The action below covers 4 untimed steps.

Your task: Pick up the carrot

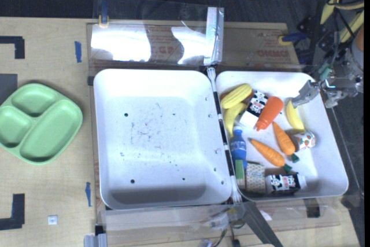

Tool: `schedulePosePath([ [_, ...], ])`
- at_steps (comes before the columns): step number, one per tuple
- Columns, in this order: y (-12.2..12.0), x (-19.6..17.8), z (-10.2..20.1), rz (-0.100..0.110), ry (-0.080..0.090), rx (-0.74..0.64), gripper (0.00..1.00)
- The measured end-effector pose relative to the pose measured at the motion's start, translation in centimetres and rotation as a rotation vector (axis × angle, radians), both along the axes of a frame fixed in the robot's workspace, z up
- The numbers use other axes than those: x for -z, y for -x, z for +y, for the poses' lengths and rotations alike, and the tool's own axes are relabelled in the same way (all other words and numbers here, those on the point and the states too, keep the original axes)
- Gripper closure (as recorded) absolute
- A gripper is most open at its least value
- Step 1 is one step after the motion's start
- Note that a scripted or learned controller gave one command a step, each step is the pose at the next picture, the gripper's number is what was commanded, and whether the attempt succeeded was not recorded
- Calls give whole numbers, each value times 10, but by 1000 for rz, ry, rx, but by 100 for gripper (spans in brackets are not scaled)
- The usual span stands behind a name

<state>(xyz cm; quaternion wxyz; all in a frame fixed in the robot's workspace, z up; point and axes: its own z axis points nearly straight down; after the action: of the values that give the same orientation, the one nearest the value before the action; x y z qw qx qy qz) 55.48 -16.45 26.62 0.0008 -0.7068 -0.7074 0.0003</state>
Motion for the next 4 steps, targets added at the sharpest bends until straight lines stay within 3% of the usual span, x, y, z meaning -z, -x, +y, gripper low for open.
schedulePosePath([
  [1, 21, 141, 4, -16, 3, 93, 0],
  [2, 53, 180, 38, -8, 0, -231, 0],
  [3, 51, 169, 37, -17, 5, -227, 100],
  [4, 65, 174, 55, -35, 11, -16, 100],
])
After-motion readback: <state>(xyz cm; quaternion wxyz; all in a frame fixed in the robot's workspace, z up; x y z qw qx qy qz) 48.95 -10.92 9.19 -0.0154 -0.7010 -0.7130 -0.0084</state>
